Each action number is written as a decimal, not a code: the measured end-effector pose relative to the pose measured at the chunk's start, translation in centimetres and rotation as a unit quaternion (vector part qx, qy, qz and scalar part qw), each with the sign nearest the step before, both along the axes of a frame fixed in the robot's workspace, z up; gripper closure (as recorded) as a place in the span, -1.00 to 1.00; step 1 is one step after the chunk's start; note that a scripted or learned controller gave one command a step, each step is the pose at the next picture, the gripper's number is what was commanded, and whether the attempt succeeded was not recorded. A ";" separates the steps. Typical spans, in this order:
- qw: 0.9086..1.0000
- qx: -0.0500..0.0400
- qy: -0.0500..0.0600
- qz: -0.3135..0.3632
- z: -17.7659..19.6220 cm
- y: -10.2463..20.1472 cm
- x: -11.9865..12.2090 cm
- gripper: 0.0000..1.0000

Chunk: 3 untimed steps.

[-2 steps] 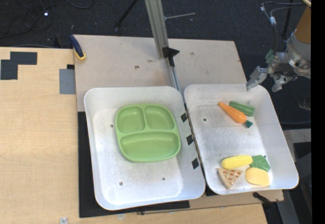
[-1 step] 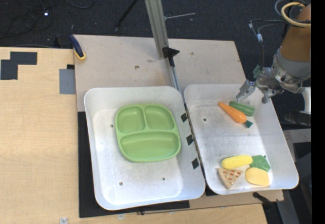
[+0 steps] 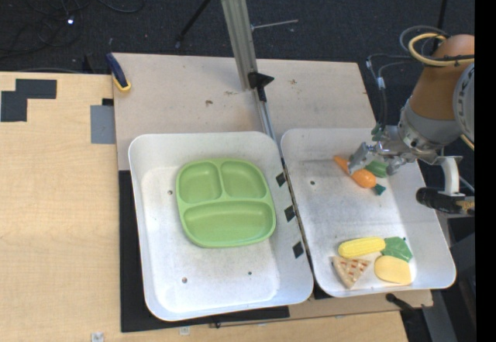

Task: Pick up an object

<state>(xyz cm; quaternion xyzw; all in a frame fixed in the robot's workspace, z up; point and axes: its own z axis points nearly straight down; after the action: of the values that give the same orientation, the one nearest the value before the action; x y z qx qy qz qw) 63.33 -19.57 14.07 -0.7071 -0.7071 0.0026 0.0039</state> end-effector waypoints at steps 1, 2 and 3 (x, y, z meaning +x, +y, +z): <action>1.000 0.000 -0.004 0.000 -5.2 0.1 0.0 -1.00; 1.000 -0.001 -0.004 0.000 -3.9 0.0 0.1 1.00; 1.000 -0.002 -0.006 0.000 0.7 -0.5 -0.3 1.00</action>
<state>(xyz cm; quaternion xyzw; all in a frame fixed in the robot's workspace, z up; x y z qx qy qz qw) 63.00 -20.06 14.72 -0.7073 -0.7069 -0.0004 -0.0012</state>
